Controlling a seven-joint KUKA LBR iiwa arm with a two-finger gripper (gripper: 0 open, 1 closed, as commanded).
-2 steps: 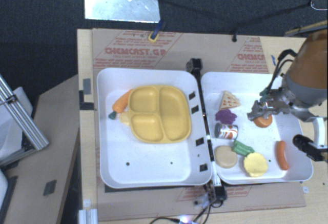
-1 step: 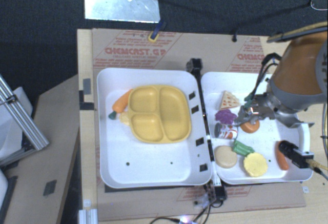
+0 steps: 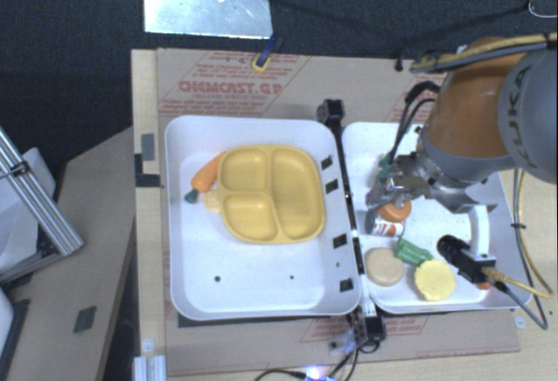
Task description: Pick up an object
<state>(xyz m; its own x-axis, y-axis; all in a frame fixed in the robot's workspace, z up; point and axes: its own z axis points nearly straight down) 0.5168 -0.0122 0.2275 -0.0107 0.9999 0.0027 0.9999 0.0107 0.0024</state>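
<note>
A: Camera view, nearest the front rim of the right bin (image 3: 488, 305): a yellow lump (image 3: 434, 281), a tan disc (image 3: 384, 267).

B: Beyond them the orange-capped object (image 3: 394, 212) sits under the gripper (image 3: 386, 187); its spread I cannot tell. Descend centred, squeeze gently.

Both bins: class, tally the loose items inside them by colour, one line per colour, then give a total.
Yellow: 2, divided tray, round piece
Orange: 2, carrot, orange-topped item
Beige: 1, disc
Green: 1, piece
Total: 6
</note>
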